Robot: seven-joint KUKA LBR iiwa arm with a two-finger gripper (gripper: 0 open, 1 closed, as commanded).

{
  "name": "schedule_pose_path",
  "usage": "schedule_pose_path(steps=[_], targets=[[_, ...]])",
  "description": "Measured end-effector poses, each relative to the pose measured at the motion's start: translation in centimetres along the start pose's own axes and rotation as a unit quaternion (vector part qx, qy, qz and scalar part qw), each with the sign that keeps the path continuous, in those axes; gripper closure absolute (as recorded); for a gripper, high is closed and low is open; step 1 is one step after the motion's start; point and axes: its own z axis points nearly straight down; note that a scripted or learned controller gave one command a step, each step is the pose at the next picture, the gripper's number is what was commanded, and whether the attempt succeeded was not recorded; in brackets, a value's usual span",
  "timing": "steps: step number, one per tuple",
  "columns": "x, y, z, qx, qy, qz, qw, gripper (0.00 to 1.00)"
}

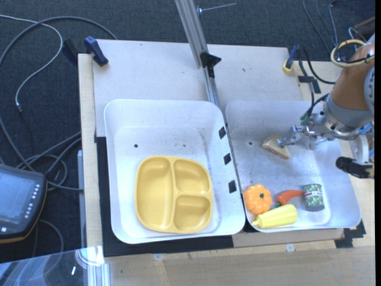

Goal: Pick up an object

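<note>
My gripper (290, 139) reaches in from the right and hangs low over the right bin (339, 159), its tip right at the right edge of a tan wedge-shaped piece (275, 147) lying on the bin floor. I cannot tell whether it touches the wedge. Along the bin's front lie an orange pumpkin (258, 198), a yellow corn-like piece (277, 217), a small red-orange piece (290, 195) and a green can (313, 196).
The left bin (161, 124) holds a yellow divided tray (174, 193). A slanted metal rail (196, 28) runs down between the bins. Black clips (227, 158) sit on the shared rim. Cables (351, 46) hang by the arm at right.
</note>
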Motion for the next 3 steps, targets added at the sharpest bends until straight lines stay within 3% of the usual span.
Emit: schedule_pose_path(steps=[1, 3], targets=[[0.0, 0.2, -1.5, -0.003, -0.001, -0.001, 1.0, 1.0], [0.7, 0.6, -13.3, -0.003, -0.002, -0.001, 1.0, 1.0]])
